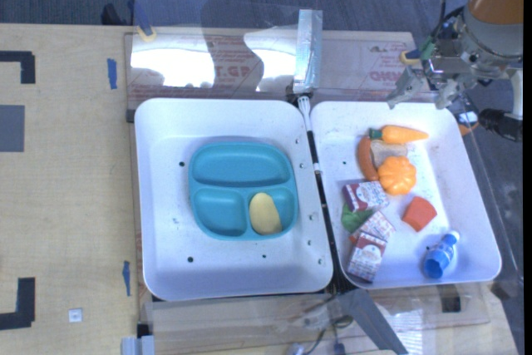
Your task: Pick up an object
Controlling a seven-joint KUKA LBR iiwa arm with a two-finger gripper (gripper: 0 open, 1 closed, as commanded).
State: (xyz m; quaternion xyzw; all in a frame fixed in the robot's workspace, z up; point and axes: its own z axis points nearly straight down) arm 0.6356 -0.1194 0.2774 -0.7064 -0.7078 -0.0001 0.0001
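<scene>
Camera view: the carrot, judged light, stiff and slippery, is best gripped mid-body; finger state of the gripper cannot be told.

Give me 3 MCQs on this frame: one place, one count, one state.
1. Where does the yellow item lie?
A. in a lower compartment of the blue tray, left bin
B. in the right bin
C. on the bench outside the bins

2. How many compartments does the tray have?
A. one
B. three
C. five

3. How does the blue bottle sit?
A. lying on its side in the right bin's near corner
B. standing upright in the tray
C. held in the end effector

Key:
1 A, it rests in the tray's lower right compartment.
2 B, one long compartment on top and two below.
3 A, it lies tilted by the bin's rim, while the end effector is above the bin's far edge, apart from it.
</scene>
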